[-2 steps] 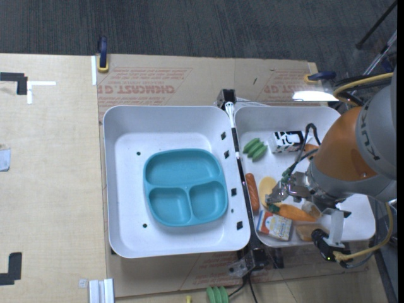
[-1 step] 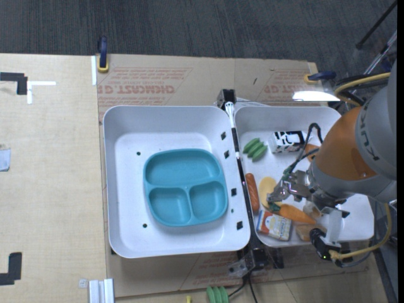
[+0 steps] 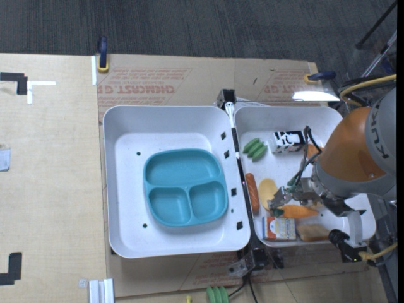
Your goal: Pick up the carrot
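Gripper (image 3: 282, 199) low in right bin (image 3: 328, 115), fingers apart w/ nothing visibly between, tips just left of carrot (image 3: 300, 211). Carrot flat near bin's front, touching gripper body. Hot dog (image 3: 252, 191) & yellow chip (image 3: 267, 189) to the left

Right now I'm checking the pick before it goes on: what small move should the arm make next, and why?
Probably a short descent onto the carrot. The gripper sits at the carrot's left end in the right bin, with a sausage and a yellow piece close by.
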`<state>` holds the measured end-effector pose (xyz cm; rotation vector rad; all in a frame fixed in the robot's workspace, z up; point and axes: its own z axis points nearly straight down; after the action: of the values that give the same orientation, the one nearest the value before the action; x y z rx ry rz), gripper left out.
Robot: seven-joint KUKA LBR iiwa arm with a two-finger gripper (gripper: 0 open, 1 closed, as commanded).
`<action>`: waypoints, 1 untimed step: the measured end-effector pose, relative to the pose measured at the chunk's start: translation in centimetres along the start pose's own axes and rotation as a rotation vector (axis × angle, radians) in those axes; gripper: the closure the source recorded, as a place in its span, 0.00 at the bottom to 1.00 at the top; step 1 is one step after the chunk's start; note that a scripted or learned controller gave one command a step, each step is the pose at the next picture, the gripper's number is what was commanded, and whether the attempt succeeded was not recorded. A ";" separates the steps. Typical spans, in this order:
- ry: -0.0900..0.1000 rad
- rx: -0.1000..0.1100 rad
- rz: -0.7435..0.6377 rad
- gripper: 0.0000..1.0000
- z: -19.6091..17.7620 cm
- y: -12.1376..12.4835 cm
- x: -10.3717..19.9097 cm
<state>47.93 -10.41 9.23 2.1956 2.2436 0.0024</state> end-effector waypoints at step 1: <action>-0.001 0.001 0.460 0.00 0.1 -0.1 0.4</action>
<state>47.86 -10.04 9.13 2.6502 1.6838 0.0005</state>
